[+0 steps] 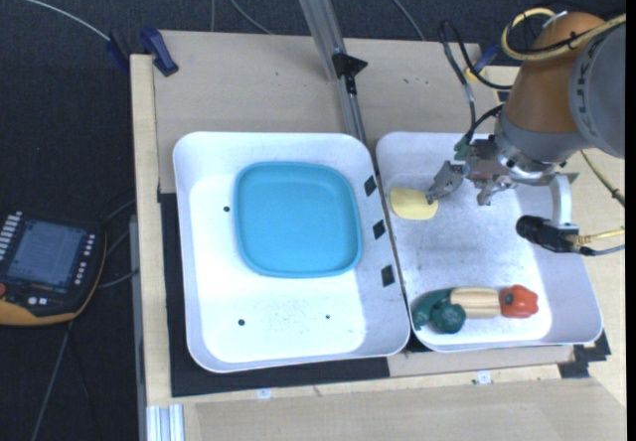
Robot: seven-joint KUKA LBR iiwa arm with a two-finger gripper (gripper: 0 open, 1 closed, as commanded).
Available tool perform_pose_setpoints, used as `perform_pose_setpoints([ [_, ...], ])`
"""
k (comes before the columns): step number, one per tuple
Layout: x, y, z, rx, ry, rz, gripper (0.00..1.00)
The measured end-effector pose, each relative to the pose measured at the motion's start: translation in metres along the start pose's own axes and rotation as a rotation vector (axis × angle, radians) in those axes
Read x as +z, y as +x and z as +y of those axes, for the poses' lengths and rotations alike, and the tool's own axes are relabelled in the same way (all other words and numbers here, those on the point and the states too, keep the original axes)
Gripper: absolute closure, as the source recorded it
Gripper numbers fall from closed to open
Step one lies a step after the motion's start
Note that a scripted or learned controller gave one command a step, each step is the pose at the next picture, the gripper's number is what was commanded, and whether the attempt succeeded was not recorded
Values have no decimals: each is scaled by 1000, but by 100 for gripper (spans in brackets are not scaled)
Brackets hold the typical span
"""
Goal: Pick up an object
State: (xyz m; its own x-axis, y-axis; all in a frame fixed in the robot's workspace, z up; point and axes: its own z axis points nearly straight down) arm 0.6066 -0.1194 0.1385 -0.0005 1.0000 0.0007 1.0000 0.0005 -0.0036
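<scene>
Dark carpet, crossed by thin cables, is lying around a pale wooden desk (258, 62) on which two shallow white bins are sitting side by side.

Nearest the camera, along the front wall of the right-hand white bin (571, 280), three things are lined up in a row: a dark green rounded plastic vegetable (439, 313), a tan bread-like roll (475, 302) touching it, and a red tomato-shaped toy (518, 301) at the roll's other end. One of each is being counted.

Further back, in the left-hand white bin (204, 230), a single square turquoise plastic plate (297, 219) is lying flat.

Beyond the row of three, near the left wall of the right bin, one pale yellow rounded soft object (412, 203) is resting. It is being judged the likeliest target. Its long axis is running roughly left to right in the view.

The grey arm's jaws (465, 185) are hanging just to the right of this yellow object, spread open, with nothing between them. One finger tip (438, 189) is sitting at the object's right edge, touching or nearly so; which cannot be told. The object is thus lying to the view's left of the jaws, not between them, so a short shift leftward would be needed before closing. A black cylindrical part (542, 230) is jutting out below the wrist.
</scene>
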Motion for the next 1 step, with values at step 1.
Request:
perform_pose_setpoints([
  [1,-13,0,1,0,-5,0,100],
])
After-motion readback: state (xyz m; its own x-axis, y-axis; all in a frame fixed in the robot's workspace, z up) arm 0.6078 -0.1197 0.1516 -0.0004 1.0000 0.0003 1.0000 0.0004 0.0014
